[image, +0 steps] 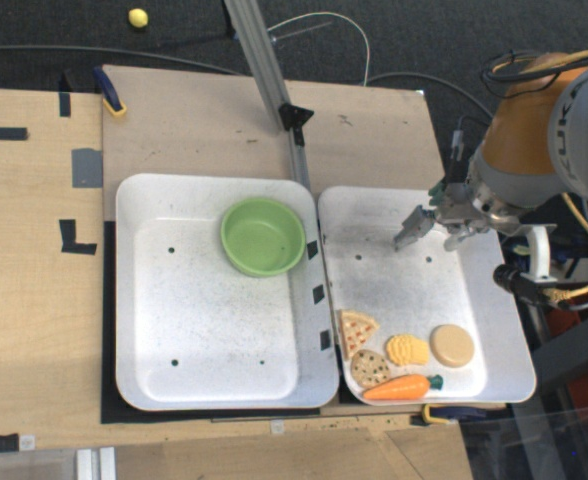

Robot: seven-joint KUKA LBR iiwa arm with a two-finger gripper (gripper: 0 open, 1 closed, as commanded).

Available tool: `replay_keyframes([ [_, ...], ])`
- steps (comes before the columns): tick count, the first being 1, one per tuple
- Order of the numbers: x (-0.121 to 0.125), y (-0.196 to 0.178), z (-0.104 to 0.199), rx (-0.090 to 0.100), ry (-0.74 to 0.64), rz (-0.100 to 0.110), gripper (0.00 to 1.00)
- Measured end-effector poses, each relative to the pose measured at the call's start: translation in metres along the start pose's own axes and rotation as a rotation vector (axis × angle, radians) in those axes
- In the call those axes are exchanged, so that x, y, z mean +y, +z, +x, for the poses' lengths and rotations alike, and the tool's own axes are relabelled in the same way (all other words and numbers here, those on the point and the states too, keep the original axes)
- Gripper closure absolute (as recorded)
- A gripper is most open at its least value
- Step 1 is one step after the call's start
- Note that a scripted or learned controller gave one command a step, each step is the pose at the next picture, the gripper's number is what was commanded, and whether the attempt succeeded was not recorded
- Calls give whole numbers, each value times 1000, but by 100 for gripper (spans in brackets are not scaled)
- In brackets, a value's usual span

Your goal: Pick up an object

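The arm is reaching in from the right, and its gripper (432,232) is hanging over the upper part of the right bin (374,268), fingers spread apart and gripping nothing. 5 food pieces are sitting along that bin's near edge, well apart from the gripper: a pizza slice (356,329), a cookie (370,367), a yellow piece (407,349), a tan round (452,345) and a carrot (399,388). A green bowl (262,235) is resting in the left bin (174,368).
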State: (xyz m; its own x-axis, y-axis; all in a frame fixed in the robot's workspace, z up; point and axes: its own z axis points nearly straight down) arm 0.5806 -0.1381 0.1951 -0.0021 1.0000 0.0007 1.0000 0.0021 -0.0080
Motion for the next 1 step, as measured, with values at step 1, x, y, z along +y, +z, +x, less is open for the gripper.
replay_keyframes([
  [1,7,50,6,0,0,-1,0],
])
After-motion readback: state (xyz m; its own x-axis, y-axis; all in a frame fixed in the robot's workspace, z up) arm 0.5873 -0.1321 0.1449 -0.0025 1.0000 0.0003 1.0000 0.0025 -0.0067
